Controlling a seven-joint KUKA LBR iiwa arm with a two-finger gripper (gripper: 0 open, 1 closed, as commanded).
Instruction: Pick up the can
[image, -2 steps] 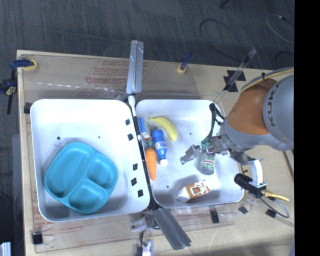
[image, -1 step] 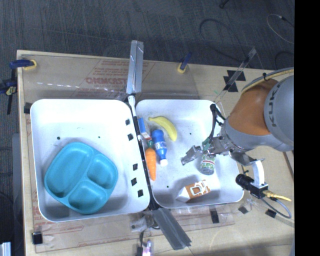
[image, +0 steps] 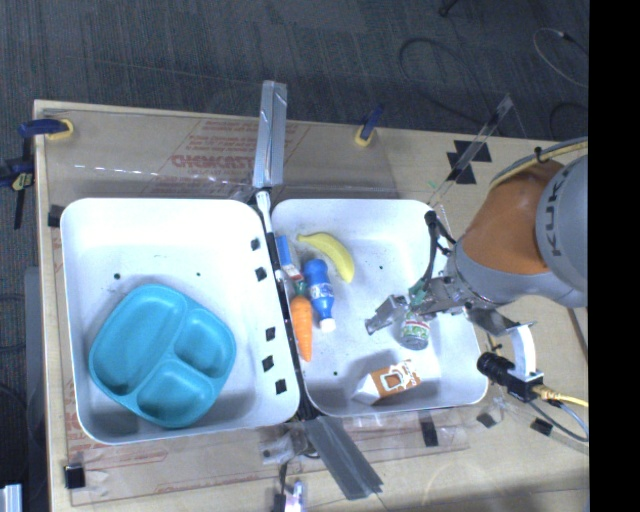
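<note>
The can (image: 415, 333) is small and silvery with a green label. It lies in the right part of the right bin (image: 370, 215), close to the bin's right wall. My gripper (image: 398, 314) hangs right over the can's upper left side, and the grey and orange arm comes in from the right. The gripper's body hides part of the can. I cannot tell whether the can is touched or gripped.
In the right bin, a banana (image: 335, 253), a blue bottle (image: 320, 291) and a carrot (image: 302, 326) lie near the left wall. An orange carton (image: 394, 381) lies at the front. The left bin (image: 80, 225) holds a blue divided plate (image: 160, 352).
</note>
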